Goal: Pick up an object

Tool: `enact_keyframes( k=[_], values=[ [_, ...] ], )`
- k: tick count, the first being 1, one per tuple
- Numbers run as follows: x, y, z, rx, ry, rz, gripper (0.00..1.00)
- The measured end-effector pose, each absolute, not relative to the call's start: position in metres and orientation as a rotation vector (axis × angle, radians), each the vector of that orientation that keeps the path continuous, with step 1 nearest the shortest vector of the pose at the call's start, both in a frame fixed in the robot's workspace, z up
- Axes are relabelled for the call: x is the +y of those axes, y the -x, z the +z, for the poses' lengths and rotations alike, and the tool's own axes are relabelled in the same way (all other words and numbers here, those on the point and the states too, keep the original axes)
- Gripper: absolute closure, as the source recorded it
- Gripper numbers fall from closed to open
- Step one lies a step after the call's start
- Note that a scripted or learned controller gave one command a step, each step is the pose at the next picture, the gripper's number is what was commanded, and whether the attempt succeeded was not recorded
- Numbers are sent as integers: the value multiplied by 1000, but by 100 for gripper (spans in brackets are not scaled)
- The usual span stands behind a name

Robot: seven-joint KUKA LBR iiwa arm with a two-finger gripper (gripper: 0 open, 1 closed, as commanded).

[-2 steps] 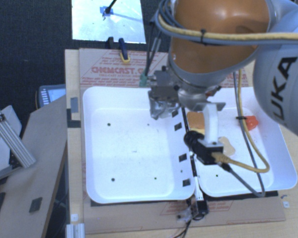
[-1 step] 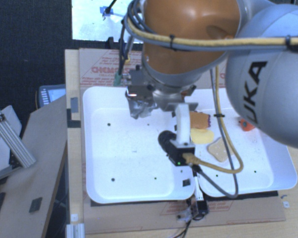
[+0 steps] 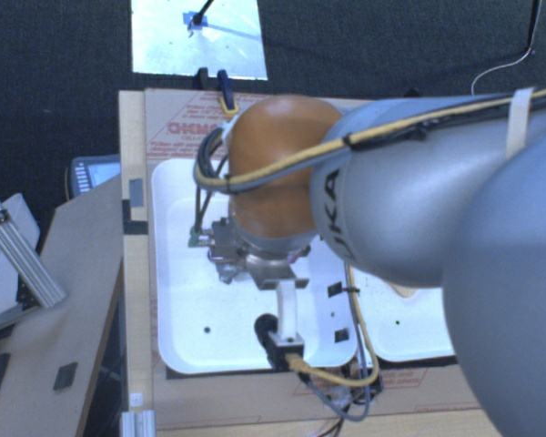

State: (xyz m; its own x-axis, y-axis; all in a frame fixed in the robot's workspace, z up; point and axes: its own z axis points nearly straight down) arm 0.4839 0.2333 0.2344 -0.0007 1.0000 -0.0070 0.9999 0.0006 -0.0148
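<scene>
Zero objects seen lifted. Gripper point(image 3: 250, 258) low over middle of left bin point(image 3: 173, 271); grip state cannot tell, hidden by arm point(image 3: 419, 208). Tan object point(image 3: 405, 290) right of left bin, partly under arm. Judgement: grasp unconfirmed, pick and lift outstanding.

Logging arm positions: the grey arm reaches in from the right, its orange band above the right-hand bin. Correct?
No. In the camera view the grey arm reaches in from the right, but its orange band is above the left-hand bin.
</scene>
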Motion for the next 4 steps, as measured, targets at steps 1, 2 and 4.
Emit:
enact_keyframes(
  k=[1,2,4],
  values=[
    [193,-532,207,-2217,2228,4,100],
    [148,-490,89,-2212,2221,21,100],
    [13,-566,185,-2218,2231,-1,100]
  ],
)
